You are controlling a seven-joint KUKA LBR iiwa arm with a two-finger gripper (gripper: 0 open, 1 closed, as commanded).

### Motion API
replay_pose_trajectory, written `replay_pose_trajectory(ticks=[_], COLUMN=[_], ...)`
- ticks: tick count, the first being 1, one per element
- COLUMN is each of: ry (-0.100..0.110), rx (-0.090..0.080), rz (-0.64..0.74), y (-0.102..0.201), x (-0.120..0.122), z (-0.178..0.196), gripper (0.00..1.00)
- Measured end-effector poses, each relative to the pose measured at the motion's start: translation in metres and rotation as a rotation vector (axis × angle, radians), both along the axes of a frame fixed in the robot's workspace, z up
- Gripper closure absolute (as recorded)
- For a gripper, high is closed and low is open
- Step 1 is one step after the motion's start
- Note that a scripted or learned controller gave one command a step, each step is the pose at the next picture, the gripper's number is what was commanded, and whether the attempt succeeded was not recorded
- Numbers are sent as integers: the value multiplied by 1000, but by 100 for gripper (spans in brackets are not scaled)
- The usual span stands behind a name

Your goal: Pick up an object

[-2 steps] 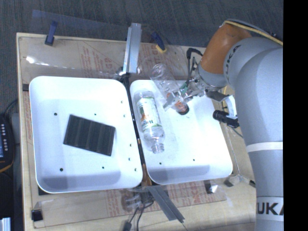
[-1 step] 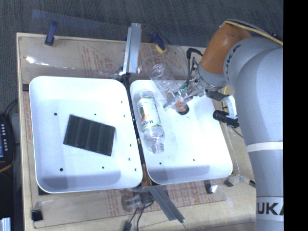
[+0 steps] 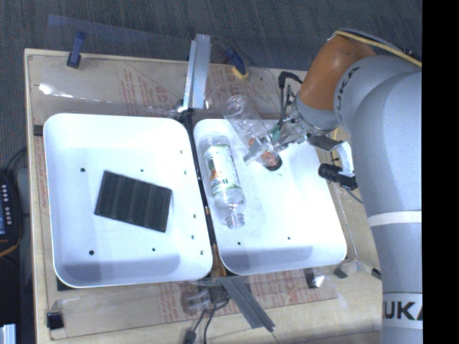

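The gripper [image 3: 267,149] hovers low in the right bin [image 3: 315,221], at its far edge; whether it is spread or pinching cannot be told. The bottle [image 3: 221,181] lies flat by the bin's left wall, unlifted. The pick seems not yet done.

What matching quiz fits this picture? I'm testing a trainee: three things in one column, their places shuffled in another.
Things:
1. dark ridged panel
2. labelled clear bottle
3. clear cup

Places:
A. over the far rim of the right bin
B. lying in the right bin, beside the divider
C. flat in the left bin

Pairs: 1-C, 2-B, 3-A
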State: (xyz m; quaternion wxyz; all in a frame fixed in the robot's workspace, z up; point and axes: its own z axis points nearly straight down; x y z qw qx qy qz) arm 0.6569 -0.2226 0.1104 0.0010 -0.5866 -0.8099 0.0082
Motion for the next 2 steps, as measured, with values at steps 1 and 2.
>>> replay_pose_trajectory(ticks=[1,2], ry=[-1,-1], rx=[-1,-1], rz=[16,33], y=[-1,-2], x=[0,0], z=[0,0], gripper=[0,0])
